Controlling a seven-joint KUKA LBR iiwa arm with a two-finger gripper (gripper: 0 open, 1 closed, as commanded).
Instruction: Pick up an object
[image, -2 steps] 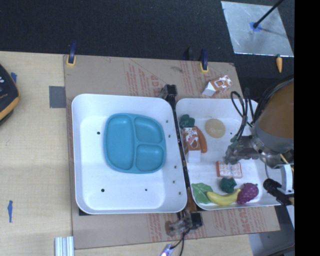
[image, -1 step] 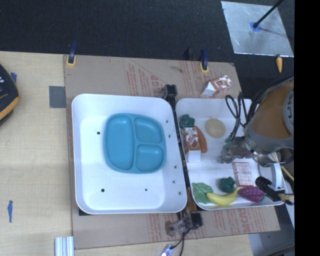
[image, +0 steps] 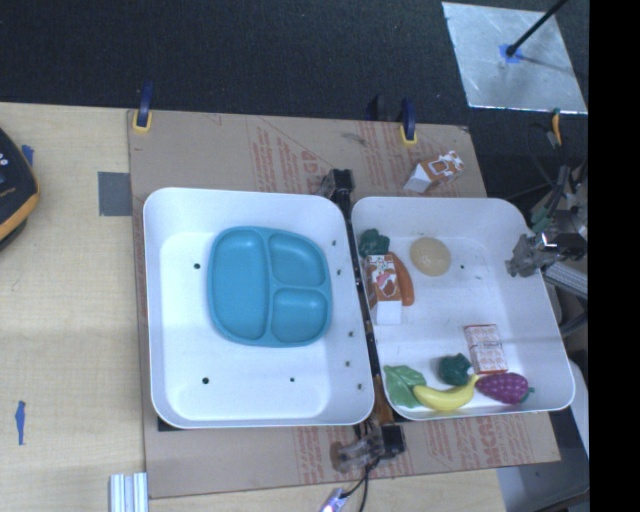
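The gripper (image: 524, 257) hangs at the right bin's (image: 520, 330) right rim, apart from the banana (image: 443, 397) and grapes (image: 502, 387); its jaws' state I cannot tell.

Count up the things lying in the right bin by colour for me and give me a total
Green: 3, dark piece, leafy piece, small dark piece
Yellow: 1, banana
Purple: 1, grapes
Tan: 1, round piece
Red and white: 2, packet, small box
Total: 8
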